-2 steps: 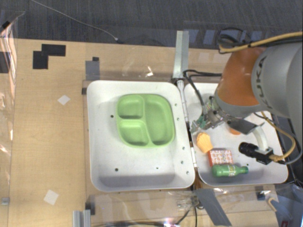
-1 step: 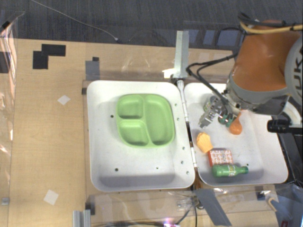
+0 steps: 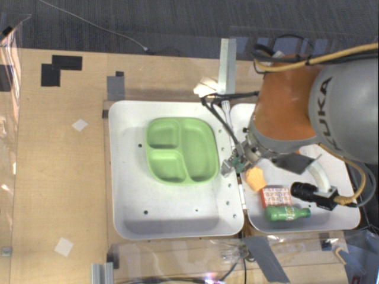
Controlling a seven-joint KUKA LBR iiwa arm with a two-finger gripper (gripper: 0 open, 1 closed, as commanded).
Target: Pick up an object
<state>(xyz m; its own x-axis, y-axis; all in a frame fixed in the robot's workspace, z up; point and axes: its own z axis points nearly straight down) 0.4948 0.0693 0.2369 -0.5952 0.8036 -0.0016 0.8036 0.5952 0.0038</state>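
Green plastic tray (image 3: 180, 151) sits in the left white bin (image 3: 127, 212), gripper (image 3: 233, 165) hangs at the bins' shared edge (can't tell if jaws are apart or together), and just right of it the small orange wedge (image 3: 255, 178) in the right bin (image 3: 349, 218) looks light and stiff, so I'd pinch its flat sides, tan wooden desk (image 3: 59, 176) underneath.

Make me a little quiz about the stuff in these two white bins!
1. True or false: the green tray lies in the view's left bin.
2. Which thing lies nearest the gripper? A) green bottle B) orange block C) red box
3. Count: how many compartments does the tray have?
Key: 1 true; 2 B; 3 three.
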